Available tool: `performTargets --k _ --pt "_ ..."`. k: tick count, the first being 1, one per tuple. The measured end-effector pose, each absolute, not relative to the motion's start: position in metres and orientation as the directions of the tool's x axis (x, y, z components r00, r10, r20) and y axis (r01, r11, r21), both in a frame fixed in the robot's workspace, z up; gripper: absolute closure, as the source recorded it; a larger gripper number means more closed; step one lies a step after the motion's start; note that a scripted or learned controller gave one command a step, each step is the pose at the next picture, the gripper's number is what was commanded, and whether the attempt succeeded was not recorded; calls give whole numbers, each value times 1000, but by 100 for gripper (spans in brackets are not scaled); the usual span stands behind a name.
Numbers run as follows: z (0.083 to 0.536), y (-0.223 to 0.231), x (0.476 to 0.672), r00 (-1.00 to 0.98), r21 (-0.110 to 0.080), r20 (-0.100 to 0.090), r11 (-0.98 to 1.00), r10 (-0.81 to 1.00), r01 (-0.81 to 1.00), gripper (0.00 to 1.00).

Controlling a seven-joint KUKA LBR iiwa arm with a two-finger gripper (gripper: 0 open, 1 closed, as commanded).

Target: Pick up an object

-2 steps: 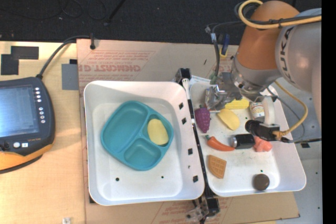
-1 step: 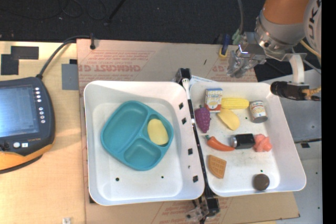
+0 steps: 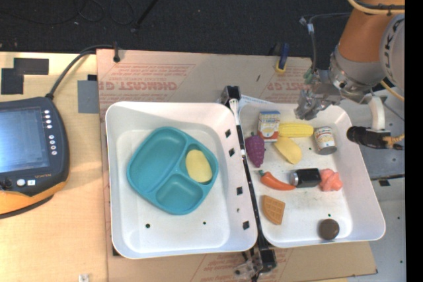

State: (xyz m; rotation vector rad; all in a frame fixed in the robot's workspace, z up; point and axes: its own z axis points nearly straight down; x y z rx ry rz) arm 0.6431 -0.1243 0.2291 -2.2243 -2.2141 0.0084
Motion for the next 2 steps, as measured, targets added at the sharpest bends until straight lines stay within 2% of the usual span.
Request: performTargets --k 1,2 --pt "218 -161 643 3 -4 -1 -3 1000 1000 100" --pt "219 -159 644 -1 -2 0 1 1000 1000 0"
